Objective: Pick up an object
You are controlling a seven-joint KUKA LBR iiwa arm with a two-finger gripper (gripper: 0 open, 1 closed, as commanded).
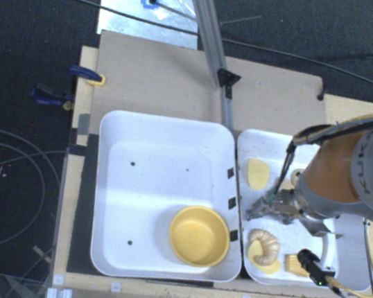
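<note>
My gripper (259,210) hangs low in the right bin (270,141), near its left wall. A pale yellow flat piece (257,174) lies just behind it. A curled tan object like a croissant (265,248) lies just in front of it, with a small yellow piece (294,265) to that object's right. A yellow bowl (199,235) sits upright in the front right corner of the left bin (158,147). The grey wrist and orange band (329,176) hide the right half of the right bin. Nothing shows held in the gripper.
A metal pole (214,40) slants down from the top to the bins' back edge. A blue and yellow clamp (77,85) sits at the bench's left edge. Black cables lie on the floor at the left. A yellow cable (353,292) trails by the right bin's front.
</note>
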